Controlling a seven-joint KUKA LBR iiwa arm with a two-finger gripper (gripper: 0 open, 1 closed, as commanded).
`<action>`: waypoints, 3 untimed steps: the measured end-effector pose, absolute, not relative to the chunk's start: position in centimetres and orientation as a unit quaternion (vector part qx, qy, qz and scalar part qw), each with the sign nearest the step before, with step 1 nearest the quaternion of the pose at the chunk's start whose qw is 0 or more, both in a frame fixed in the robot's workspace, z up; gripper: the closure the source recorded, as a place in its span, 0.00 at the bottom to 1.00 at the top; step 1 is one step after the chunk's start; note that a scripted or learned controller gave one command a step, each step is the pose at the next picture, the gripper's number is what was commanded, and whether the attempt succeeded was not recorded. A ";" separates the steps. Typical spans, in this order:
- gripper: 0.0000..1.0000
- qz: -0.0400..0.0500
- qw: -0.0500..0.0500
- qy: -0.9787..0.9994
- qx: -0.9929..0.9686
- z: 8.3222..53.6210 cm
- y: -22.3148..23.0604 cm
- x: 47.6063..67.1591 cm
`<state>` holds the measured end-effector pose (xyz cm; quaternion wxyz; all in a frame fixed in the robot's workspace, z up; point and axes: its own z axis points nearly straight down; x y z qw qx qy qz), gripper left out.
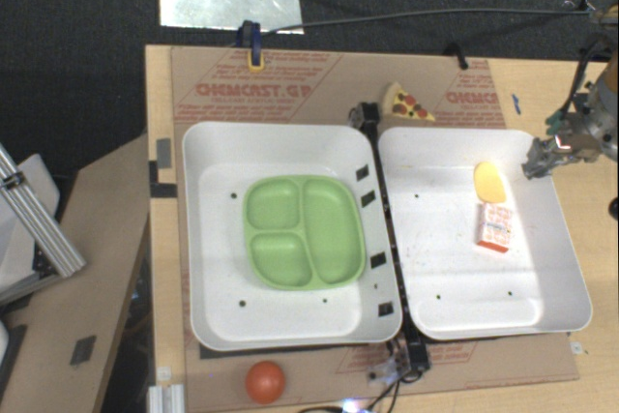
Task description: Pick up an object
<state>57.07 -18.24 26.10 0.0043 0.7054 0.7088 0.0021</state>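
Objects I could be picking are sitting in both white plastic bins. Going largest first: the pale green three-compartment plastic plate (304, 232) is lying flat in the middle of the left bin (208, 150). I judge it stiff and light, but wide and low, so I would be pinching its raised rim, probably at the 3 o'clock edge.

In the right bin (561, 305), toward 1 o'clock from its centre, the small white-and-red printed carton (494, 228) is lying flat. It looks light and crushable; I would be closing across its narrow sides. Just beside its 12 o'clock end, touching or nearly so, the small rounded yellow piece (489, 181) is lying; smooth and curved, it may be slipping out of a pinch.

The gripper (542, 160) is hanging over the right bin's rim at about 2 o'clock, with the grey arm (595, 126) reaching in from 3 o'clock. I am seeing nothing between its tips, and I cannot tell how wide it is set.
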 end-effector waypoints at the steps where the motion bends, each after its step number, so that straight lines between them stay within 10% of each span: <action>1: 1.00 0.001 0.000 0.710 0.704 24.8 -13.1 57.2; 3: 1.00 0.002 0.000 0.711 0.704 25.3 -2.7 59.8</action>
